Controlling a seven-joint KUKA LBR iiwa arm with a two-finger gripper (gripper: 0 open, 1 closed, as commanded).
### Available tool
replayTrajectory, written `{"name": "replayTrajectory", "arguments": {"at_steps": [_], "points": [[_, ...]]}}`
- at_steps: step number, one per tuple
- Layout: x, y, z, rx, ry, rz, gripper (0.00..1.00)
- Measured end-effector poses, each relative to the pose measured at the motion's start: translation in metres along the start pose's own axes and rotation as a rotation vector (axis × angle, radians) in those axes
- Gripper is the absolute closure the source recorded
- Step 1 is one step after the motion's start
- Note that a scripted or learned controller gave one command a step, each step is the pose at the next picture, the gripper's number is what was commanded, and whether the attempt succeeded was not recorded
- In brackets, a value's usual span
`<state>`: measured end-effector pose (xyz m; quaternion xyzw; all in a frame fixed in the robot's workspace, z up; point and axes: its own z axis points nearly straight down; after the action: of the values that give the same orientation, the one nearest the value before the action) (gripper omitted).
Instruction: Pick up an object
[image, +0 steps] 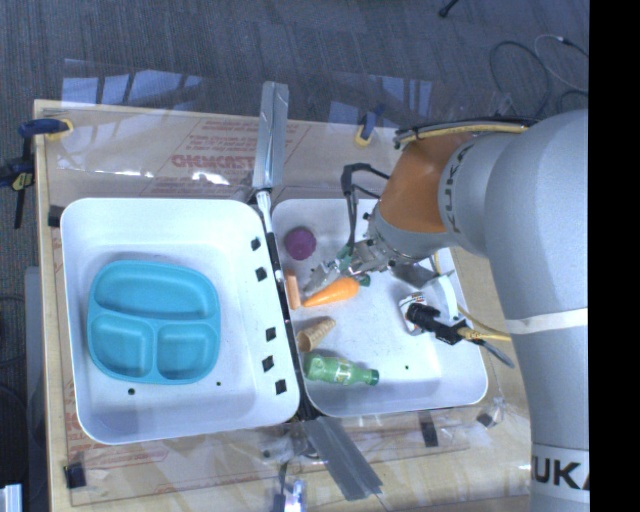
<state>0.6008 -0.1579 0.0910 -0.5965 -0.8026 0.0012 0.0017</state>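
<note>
Orange carrot-shaped plastic toy (332, 292) lies in the right shallow white bin (455, 385), near that bin's left wall. Its long axis runs roughly left-right with a slight tilt: the tapered tip points left and slightly down, the thick end points up-right toward the claw (345, 262). The surface is smooth and matte.

The claw sits just above the carrot's thick end, at the end of the grey arm with the orange band (420, 195). Whether the claw is spread or closed cannot be told from this view.

Other items in the right bin:
- a round purple ball (300, 241), up-left of the carrot;
- a tan ridged cone (315, 332), below the carrot;
- a green translucent plastic bottle (341, 372), lying on its side, cap pointing right.

The left shallow white bin (100, 415) holds a turquoise three-compartment plastic tray (153, 321).
</note>
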Motion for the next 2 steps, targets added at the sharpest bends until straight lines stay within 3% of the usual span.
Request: {"name": "replayTrajectory", "arguments": {"at_steps": [1, 2], "points": [[-0.043, -0.039, -0.001, 0.0, 0.002, 0.001, 0.0], [-0.044, -0.039, -0.011, 0.001, 0.0, -0.004, 1.0]]}}
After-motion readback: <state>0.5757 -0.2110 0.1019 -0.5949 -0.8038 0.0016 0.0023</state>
